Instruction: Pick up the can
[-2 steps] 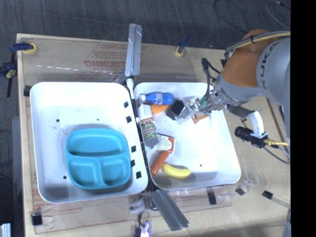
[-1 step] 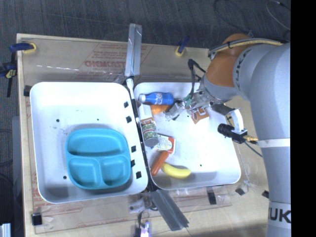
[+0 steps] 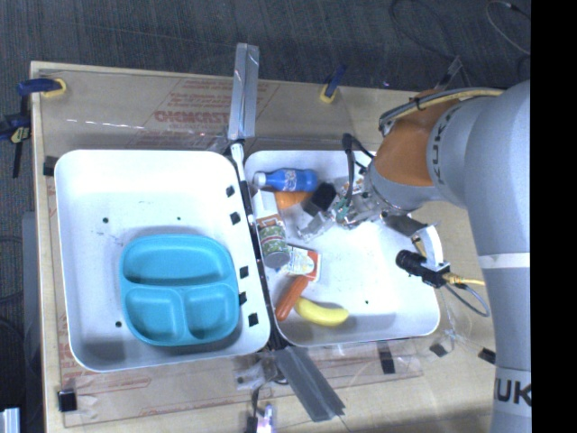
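Can (image 3: 273,242): lies on its side against the left wall of the right bin (image 3: 397,318), about midway along that wall, its printed label facing up.
Tool (image 3: 326,207): reaches down into the far half of the right bin, near the blue bottle and well to the right of the can; whether it is released or clenched cannot be told, as dark parts and cabling crowd the tip.
Arm (image 3: 469,152): enters from the right, orange band over the bin's far right corner.
Crowded edge: a blue bottle (image 3: 290,180) lies along the far wall; an orange carrot-like piece (image 3: 290,298) and a banana (image 3: 323,312) lie near the front wall, just below the can; a red-and-white packet (image 3: 305,262) touches the can's right side.
Open room: the middle and right part of the right bin's floor shows bare white.
Left bin (image 3: 90,242): holds a blue divided tray (image 3: 178,289) toward its front right.
Worktop (image 3: 135,106): pale board with red printing, clamps at the far edge.
Room: dark carpeted floor beyond.
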{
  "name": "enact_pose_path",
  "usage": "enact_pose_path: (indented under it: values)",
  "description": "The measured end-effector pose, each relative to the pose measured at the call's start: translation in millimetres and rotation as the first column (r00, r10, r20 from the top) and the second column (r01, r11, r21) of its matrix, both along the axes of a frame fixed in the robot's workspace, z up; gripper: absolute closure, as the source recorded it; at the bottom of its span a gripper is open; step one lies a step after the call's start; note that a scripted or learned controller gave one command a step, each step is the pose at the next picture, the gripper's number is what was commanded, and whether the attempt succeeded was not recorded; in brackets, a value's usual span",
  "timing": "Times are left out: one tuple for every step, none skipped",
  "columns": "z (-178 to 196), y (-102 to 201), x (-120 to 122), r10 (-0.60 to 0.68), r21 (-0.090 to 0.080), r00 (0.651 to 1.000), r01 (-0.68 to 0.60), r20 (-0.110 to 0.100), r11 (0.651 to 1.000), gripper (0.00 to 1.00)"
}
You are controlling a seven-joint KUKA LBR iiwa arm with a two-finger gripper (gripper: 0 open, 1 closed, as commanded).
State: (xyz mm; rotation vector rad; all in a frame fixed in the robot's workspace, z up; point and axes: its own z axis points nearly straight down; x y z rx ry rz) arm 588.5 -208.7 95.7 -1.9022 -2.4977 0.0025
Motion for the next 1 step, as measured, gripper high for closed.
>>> enact_pose_path:
  values:
    - [134.2,6.2,-1.5,0.089,-0.001,0.996,-0.089,0.003,0.996,0.00]
